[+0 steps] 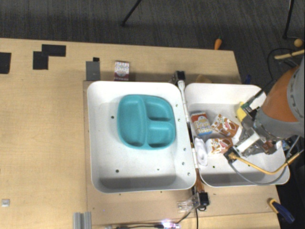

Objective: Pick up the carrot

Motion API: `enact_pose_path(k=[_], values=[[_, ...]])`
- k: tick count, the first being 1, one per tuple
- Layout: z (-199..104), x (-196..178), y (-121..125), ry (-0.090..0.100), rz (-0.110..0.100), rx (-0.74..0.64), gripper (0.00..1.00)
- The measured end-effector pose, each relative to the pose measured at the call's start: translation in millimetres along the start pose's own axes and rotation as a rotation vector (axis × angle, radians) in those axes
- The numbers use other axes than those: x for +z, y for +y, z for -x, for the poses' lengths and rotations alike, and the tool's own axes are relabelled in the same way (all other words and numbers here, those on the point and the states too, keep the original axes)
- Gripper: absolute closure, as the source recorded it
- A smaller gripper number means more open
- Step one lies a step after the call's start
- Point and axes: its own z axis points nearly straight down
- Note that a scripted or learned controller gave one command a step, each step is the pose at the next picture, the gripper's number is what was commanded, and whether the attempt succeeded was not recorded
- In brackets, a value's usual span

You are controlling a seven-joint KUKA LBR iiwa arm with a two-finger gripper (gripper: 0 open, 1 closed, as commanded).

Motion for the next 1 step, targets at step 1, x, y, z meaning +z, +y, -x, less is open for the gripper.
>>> enact_pose_path(k=[1], values=[[-18.4,-86.5,74.0,0.006,0.011,0.092,1.0]])
